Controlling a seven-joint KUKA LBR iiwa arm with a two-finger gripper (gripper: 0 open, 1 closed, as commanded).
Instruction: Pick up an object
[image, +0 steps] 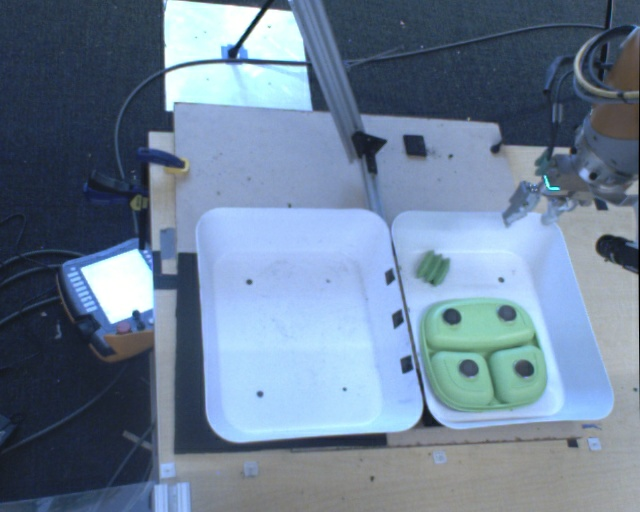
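Jaws apart on gripper (532, 204), empty, above right bin (570, 290) back rim. I'd go for small green piece (433, 267): looks light, rigid, narrow. Large green tray (484, 354) too wide.

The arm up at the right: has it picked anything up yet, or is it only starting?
Only starting, it seems. Nothing looks done: the small green ridged piece and the big green three-compartment tray both lie in the right bin. In hand: the gripper hangs over that bin's far right corner, nothing between its fingers. Left: descending, grasping and lifting.
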